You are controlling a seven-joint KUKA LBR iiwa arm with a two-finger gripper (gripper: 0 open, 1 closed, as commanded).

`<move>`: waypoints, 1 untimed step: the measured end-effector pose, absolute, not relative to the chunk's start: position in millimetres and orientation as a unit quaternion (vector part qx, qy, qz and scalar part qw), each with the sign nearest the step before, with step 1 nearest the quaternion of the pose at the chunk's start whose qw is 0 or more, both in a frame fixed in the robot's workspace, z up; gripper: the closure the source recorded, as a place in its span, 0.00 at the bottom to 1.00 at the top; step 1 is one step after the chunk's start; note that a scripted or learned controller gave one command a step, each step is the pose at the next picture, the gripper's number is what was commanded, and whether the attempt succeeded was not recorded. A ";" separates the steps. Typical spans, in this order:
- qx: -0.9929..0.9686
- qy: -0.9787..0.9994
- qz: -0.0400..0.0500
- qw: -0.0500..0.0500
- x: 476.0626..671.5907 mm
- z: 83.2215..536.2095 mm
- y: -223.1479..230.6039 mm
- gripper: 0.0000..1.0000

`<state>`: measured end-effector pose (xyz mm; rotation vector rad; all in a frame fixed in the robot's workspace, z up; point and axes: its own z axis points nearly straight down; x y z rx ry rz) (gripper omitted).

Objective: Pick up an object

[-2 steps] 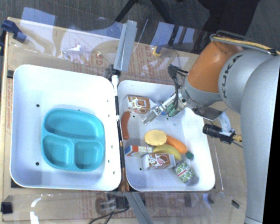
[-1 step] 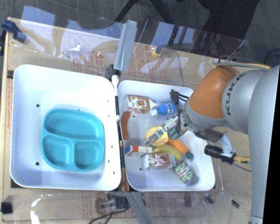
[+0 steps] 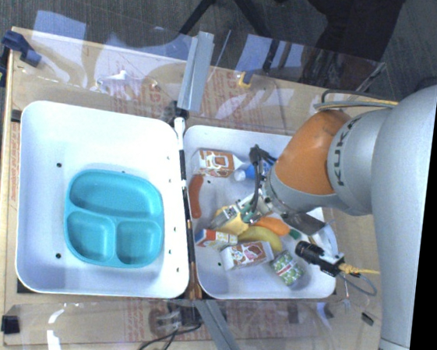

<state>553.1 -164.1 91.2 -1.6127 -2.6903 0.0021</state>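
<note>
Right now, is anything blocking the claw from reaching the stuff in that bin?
Nothing visible does. The gripper is already down among the objects in the right bin, right at the banana and small cartons. The arm itself covers part of the pile.

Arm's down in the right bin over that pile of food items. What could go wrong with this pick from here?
1. The gripper sits amid a tight cluster: banana, small carton and sausage lie close together, so it may nudge neighbours or catch two things at once.
2. The orange wrist band covers part of the right bin, so this view may not confirm a grasp.
3. The pile sits near the divider; a swept item could spill toward the left bin holding the blue tray.
</note>
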 end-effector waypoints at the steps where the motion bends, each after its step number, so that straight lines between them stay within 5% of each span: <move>1: -0.512 -0.859 0.001 0.003 553.7 101.2 -163.9 1.00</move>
